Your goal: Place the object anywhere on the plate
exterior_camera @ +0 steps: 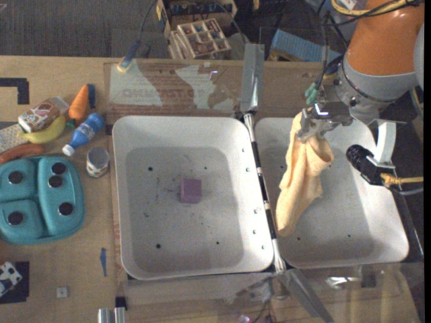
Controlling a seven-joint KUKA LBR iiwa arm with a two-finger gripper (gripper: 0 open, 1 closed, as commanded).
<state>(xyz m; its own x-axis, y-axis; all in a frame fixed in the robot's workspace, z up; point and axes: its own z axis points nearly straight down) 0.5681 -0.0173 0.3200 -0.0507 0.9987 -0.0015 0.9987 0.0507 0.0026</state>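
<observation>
Fingers: the gripper sits right of centre in the upper half of the frame, its fingers pinched on the top edge of the yellow cloth.
Why that grip: holding one upper edge lets the rest hang free, so the fabric drapes in a long fold rather than bunching under the fingers.
Yellow cloth: it hangs from the fingers down toward the lower centre of the frame; its lower end seems to rest on or just above the floor of the right bin, close to the wall it shares with the left bin.
Arm: the grey wrist and orange band fill the upper right corner, with cables trailing off the wrist.
Left bin: a small purple block lies near its middle, well apart from the cloth.
Tabletop: at the left edge of the frame lie a teal tray, a small can, a blue bottle, a banana and a carrot.
Plate: I cannot pick out a plate.
Stage: judged as a carry, the cloth lifted but not yet set down.
</observation>
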